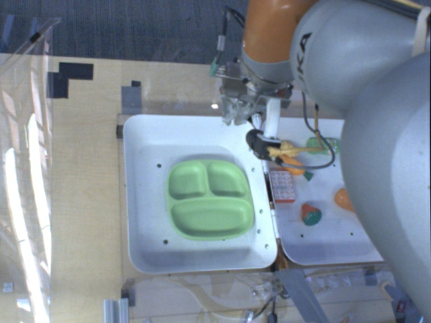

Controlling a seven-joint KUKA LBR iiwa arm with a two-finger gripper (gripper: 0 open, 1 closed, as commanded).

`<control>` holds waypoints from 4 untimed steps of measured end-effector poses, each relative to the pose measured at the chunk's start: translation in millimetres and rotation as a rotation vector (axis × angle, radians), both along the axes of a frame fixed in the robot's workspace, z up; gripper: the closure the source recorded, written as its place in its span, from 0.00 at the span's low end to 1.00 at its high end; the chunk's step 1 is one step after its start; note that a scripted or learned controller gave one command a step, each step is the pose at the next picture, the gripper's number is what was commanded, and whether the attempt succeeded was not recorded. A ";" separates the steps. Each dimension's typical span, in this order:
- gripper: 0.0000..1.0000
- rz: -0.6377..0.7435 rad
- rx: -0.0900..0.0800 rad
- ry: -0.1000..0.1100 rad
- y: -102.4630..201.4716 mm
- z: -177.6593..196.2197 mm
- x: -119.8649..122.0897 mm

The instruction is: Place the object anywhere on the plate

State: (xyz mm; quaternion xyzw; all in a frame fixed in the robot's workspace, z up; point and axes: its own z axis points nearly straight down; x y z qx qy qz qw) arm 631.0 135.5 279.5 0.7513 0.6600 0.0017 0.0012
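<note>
The grey arm (367, 66) is seen reaching in from the right of the view, with its broad links spread across the upper right corner. The orange band (273, 19) is carried just above the wrist (266, 69), which is turned downward and towards the left. The gripper (239, 110) is held directly below the wrist, pointed down, and its metal body is seen somewhat blurred.
</note>
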 end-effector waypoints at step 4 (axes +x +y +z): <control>1.00 -0.438 0.001 0.005 21.8 -106.3 -86.6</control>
